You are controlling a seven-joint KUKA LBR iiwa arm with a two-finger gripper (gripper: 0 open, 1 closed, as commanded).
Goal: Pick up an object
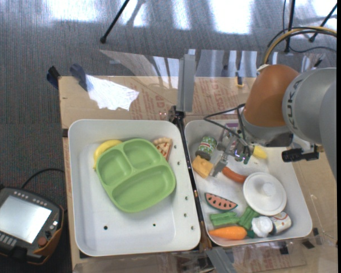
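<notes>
My gripper (pixel 230 159) hangs low over the far-left part of the right bin (pixel 303 205), open, with nothing between its fingers. One fingertip (pixel 218 168) sits right beside a yellow cheese block (pixel 201 167). A green can (pixel 205 147) lies just to the left of the gripper. An orange sausage-like piece (pixel 235 175) lies just below it. A yellow piece (pixel 260 152) pokes out on its right, partly hidden by the wrist.
Nearer in the right bin are a white lidded bowl (pixel 264 193), a watermelon slice (pixel 220 201), green pieces (pixel 224 218), a carrot (pixel 228 233) and a small cup (pixel 273 225). The left bin (pixel 85 209) holds a green divided plate (pixel 136 174), a banana (pixel 105 148) and a pizza slice (pixel 163 147).
</notes>
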